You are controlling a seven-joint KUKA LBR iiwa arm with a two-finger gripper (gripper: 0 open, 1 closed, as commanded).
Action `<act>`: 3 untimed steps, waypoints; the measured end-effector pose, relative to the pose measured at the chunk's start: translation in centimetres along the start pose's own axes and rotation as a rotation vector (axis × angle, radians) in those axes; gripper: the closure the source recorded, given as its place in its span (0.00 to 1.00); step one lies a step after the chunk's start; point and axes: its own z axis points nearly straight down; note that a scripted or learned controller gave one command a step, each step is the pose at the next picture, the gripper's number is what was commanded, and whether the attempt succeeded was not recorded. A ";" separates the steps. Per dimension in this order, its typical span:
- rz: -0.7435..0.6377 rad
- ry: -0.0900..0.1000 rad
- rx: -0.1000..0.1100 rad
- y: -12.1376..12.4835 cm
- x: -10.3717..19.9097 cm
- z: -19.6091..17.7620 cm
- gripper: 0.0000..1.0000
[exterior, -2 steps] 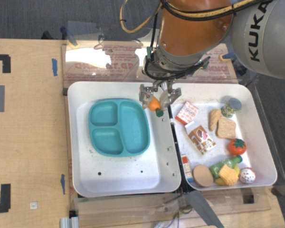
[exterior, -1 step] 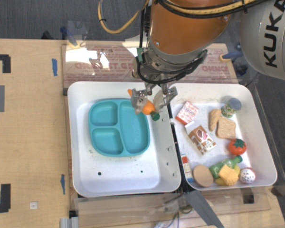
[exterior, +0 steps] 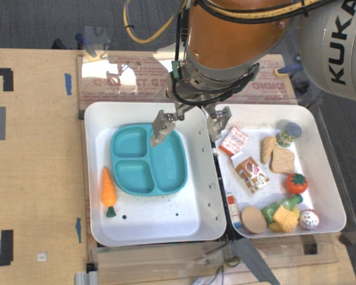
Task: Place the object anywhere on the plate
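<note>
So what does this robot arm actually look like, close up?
A thick arm in pale grey, with KUKA in black letters and a glossy orange band above the wrist. Black and yellow cables loop around that band. Below sits a dark metal collar with thin wires, then the gripper: two silver-grey metal fingers with flat, blocky tips.

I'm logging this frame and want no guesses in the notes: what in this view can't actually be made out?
- Printing on the small red-and-white packet in the right bin: too small to read.
- The far rim of both bins' middle: hidden by the arm's orange band.
- The item behind the corn: green, partly covered, so its kind is unclear.
- Whether the gripper above the teal plate holds anything: nothing shows between its fingers.
</note>
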 end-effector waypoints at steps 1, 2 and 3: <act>-0.047 -0.001 -0.010 -9.0 -3.0 5.9 0.00; -0.039 -0.009 0.009 -9.3 -3.0 4.0 1.00; -0.117 0.001 0.015 -9.5 3.6 -13.6 1.00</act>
